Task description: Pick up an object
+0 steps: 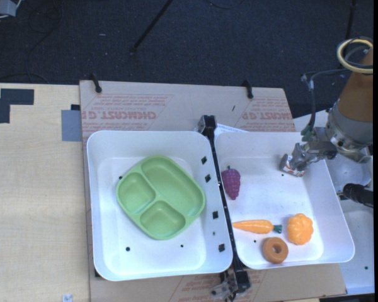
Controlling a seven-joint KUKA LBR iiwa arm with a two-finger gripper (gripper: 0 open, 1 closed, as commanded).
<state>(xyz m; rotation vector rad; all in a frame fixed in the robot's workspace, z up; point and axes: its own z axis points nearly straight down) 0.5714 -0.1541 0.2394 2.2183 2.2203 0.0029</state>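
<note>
STEP: approach | gripper [292,164]: finger state cannot be told, nothing seen held | ADVICE: centre over orange pumpkin [300,228], descend vertically, clear of doughnut [275,250].

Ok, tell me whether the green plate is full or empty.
Empty: all three compartments of the green plate show bare green, nothing lying in them.

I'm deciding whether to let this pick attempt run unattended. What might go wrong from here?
1. The gripper sits near the right bin's far wall, away from every item, so a descent here would likely close on nothing.
2. The carrot, orange pumpkin and doughnut lie close together; a grab at one could nudge its neighbours.
3. The purple grapes lie beside the divider, leaving little finger room.
</note>
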